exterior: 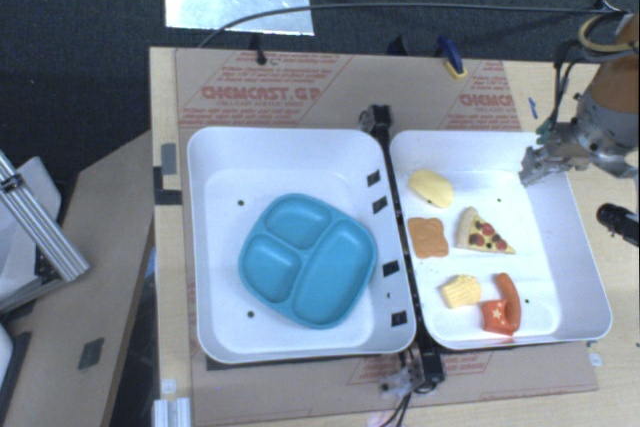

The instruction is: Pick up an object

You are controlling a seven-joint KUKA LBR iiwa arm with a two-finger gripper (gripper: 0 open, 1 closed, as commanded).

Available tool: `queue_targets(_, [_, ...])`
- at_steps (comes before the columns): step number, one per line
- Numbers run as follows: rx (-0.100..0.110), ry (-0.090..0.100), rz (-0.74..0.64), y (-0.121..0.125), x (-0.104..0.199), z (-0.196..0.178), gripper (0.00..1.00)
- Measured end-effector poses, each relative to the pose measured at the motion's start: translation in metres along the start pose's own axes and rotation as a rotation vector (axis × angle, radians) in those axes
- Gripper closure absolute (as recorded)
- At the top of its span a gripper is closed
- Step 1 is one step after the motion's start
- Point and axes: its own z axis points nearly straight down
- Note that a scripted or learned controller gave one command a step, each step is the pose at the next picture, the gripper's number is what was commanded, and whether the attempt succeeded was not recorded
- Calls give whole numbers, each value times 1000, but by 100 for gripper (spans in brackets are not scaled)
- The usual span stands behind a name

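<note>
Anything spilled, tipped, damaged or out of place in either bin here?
Nothing stands out. The blue divided plate lies flat in the left bin, a bit skewed. In the right bin, the toy foods lie apart from one another: lemon, toast, pizza slice, corn and hot dog.

You can read the red word "CHEMCAST GP" printed on the brown protective sheet (300, 85) that lies under the two bins, at the far left side. The same red print repeats at the far right corner, turned at a slant, and again along the near edge, but there it is too small to read.
</note>
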Motion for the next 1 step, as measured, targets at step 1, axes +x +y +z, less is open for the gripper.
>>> queue_targets(1, [0,0,-2,2,0,-54,100])
